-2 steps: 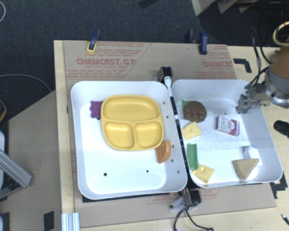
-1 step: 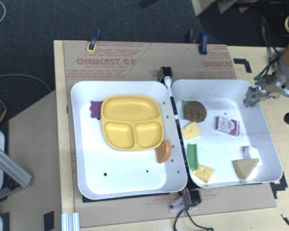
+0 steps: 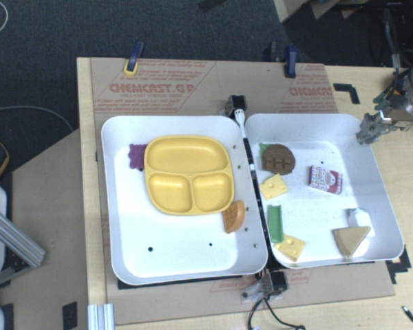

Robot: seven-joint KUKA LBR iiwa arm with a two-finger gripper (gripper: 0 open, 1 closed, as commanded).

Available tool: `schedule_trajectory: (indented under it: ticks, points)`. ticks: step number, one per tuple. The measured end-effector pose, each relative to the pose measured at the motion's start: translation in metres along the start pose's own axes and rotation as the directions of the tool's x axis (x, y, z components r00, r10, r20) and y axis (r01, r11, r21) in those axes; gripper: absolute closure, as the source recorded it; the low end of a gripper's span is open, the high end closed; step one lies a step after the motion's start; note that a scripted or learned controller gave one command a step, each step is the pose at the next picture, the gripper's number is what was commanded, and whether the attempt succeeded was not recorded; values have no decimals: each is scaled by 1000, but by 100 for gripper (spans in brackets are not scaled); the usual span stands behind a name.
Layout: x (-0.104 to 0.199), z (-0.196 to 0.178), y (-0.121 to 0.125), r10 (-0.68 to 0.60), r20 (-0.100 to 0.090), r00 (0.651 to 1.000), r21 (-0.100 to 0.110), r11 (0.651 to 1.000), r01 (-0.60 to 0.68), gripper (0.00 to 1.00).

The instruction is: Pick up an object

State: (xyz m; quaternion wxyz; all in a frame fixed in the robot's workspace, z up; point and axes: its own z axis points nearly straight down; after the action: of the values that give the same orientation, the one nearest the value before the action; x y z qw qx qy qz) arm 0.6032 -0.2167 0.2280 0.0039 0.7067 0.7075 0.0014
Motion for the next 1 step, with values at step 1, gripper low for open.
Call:
schedule_trajectory:
  ticks: [1]
  points:
    - [53,11,-5,-4,-7,1000,10,1000,4,100]
